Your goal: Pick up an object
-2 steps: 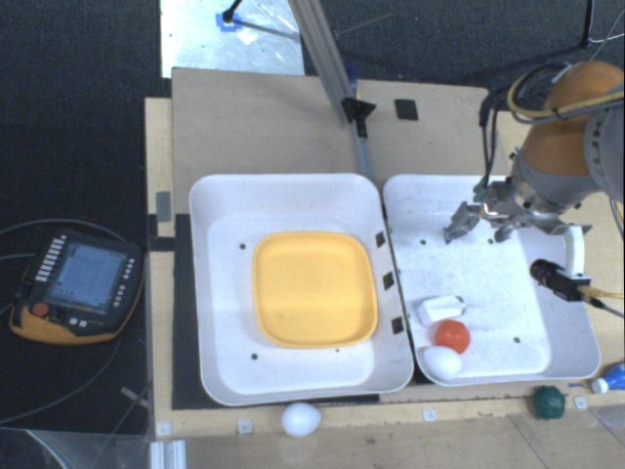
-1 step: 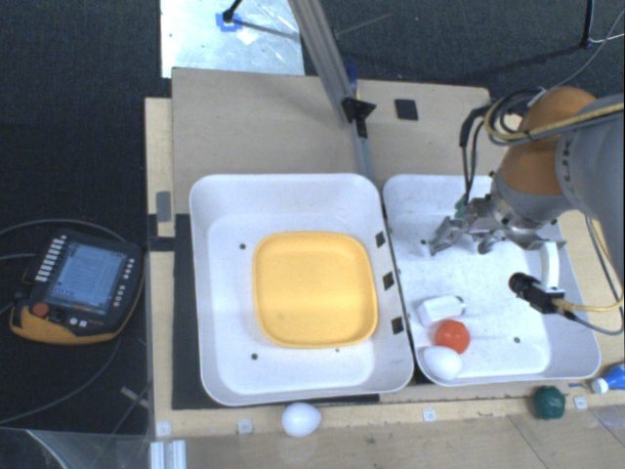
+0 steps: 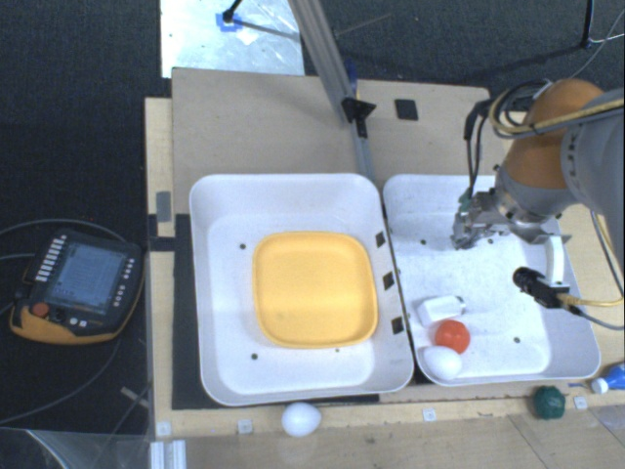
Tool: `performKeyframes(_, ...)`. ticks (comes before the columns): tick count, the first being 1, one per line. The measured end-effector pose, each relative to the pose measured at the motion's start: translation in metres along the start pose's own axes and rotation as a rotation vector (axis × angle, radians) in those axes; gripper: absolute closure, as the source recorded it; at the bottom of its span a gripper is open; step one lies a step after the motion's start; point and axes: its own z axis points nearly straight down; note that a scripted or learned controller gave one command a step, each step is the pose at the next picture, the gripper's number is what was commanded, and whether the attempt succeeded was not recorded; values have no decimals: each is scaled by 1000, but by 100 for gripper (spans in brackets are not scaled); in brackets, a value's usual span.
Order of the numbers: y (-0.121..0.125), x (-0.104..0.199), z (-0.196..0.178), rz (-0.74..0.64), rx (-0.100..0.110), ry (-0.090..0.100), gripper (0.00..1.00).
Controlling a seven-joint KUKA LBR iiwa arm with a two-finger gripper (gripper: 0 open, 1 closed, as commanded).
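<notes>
1. Objects for picking, an orange ball, a white block and a white egg, lie clustered in my right bin's near-left corner.
2. My hand hovers well apart from them, farther back; its grip state I cannot tell.
3. I judge nothing lifted yet: approach and grasp remain.

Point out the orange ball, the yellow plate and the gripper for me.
orange ball (image 3: 451, 335): camera view, centre of its top.
yellow plate (image 3: 315, 288): camera view, middle of its flat face.
gripper (image 3: 467, 234): camera view, at the fingertips over the right bin.
</notes>
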Motion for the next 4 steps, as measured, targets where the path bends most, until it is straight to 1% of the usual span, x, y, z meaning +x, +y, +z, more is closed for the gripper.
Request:
performKeyframes(1, -5, 5, -59, -1, -3, 0, 100)
performKeyframes(2, -10, 3, -120, -1, -4, 0, 100)
performKeyframes(3, -9, 3, -135, -1, 0, 0, 100)
performKeyframes(4, -35, 51, -139, -4, 1, 1, 100)
